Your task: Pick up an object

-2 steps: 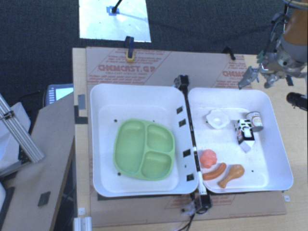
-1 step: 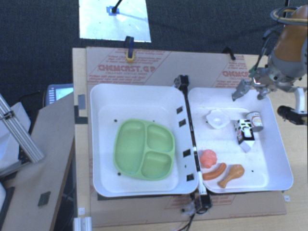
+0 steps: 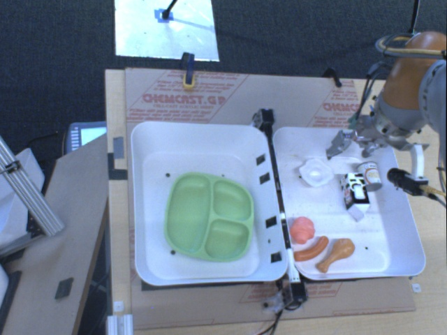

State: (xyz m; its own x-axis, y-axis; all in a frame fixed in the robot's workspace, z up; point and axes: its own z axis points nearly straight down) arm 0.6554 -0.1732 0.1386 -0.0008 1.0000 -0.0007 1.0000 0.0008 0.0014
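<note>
Cardboard-covered table [image 3: 209, 93], two white bins side by side. Left bin [image 3: 150, 145]: green divided plate [image 3: 208, 217]. Right bin [image 3: 401, 246]: white cup [image 3: 316, 172], small can [image 3: 370, 175], black-and-white carton [image 3: 355, 192], pink ball [image 3: 302, 229], sausage [image 3: 311, 249], toy drumstick [image 3: 336, 253]. Gripper [image 3: 340, 145] hangs at the right bin's far edge, nothing between its fingers; whether they stand apart or together cannot be told. Advice: descend squarely over the nearby white cup, a crumpled, translucent, probably slippery piece, keeping clear of the can and carton.
</note>
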